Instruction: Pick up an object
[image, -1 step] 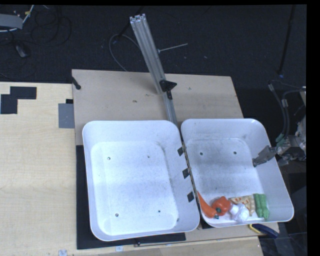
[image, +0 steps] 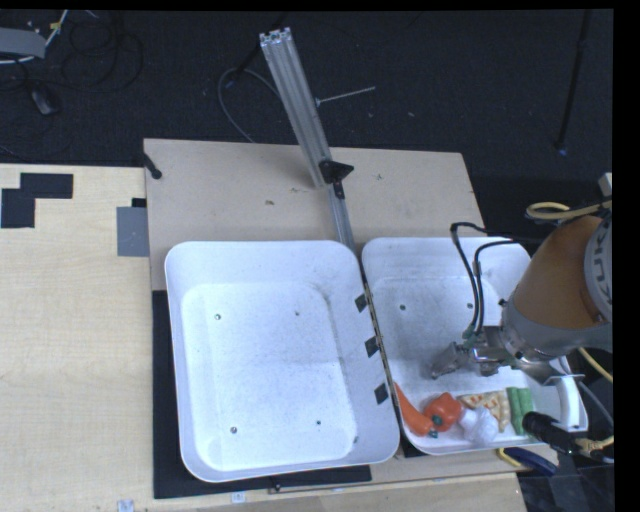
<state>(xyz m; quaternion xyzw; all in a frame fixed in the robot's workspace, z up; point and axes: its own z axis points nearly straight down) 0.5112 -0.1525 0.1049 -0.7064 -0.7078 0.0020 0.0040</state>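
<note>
While the gripper (image: 452, 362) hovers (jaw state unclear), an orange-red toy (image: 440, 410) lies below it.

A robotics lab: bench (image: 300, 190) with white bins (image: 200, 270), loose floor cables (image: 80, 40).

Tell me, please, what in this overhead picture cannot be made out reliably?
- Gripper: too small and blurred to tell its finger state.
- Objects in the right bin: the pale pieces by the orange object are too blurred to identify.
- Right bin's far corner: hidden by the arm.
</note>
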